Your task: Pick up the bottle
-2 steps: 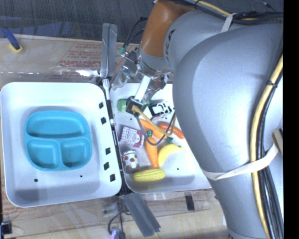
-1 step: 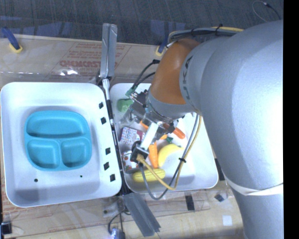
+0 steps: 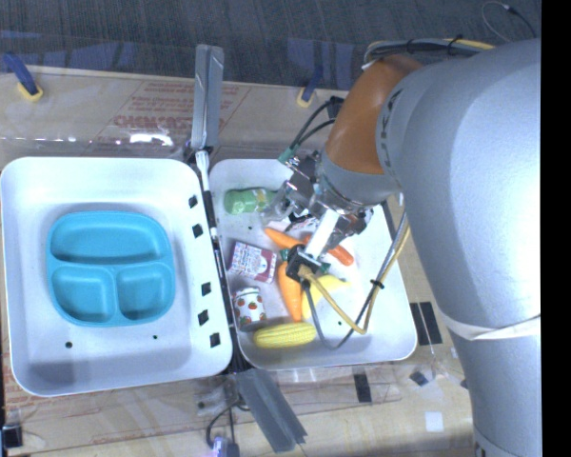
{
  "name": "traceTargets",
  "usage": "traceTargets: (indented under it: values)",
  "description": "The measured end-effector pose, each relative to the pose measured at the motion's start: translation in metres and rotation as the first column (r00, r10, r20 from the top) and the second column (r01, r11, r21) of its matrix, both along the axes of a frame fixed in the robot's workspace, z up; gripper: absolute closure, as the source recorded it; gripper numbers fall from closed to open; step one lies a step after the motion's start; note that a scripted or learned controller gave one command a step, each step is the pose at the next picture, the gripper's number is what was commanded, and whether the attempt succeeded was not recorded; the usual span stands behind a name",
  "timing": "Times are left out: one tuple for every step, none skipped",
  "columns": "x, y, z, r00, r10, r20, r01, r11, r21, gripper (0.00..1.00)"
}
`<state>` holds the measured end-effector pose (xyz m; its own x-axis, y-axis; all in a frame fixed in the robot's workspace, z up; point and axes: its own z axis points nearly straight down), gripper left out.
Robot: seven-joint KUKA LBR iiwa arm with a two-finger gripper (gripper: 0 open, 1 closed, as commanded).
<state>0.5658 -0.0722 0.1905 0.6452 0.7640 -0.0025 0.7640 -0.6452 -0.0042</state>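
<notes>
**Inspector:** Where is the bottle (image 3: 246, 199)?

**Assistant:** It is green and lies on its side in the right bin (image 3: 392, 348), at the far left corner and close to the far wall. Nothing is lifting it.

**Inspector:** And the tool?

**Assistant:** The gripper (image 3: 303, 215) hangs low over the same bin, near its far edge and just beside the bottle on the side away from the left bin (image 3: 19, 255). The wrist hides it, so he cannot tell whether it is open or closed. Nothing is seen held in it.

**Inspector:** Obstructions?

**Assistant:** A carrot (image 3: 293, 293), a maroon packet (image 3: 252, 260) and a corn cob (image 3: 284, 334) lie towards the near edge, apart from the bottle. A blue tray (image 3: 112, 265) sits in the left bin.

**Inspector:** Progress?

**Assistant:** In his judgement the approach is largely made. The grasp and the lift are not yet done.
</notes>
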Motion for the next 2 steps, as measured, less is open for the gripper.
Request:
traceTargets:
  values:
    - [0.021, -0.023, -0.029, 0.992, -0.124, 0.001, 0.124, 0.992, -0.001, 0.00]
    - [0.049, -0.025, -0.096, 0.966, -0.260, 0.000, 0.260, 0.966, 0.000, 0.00]
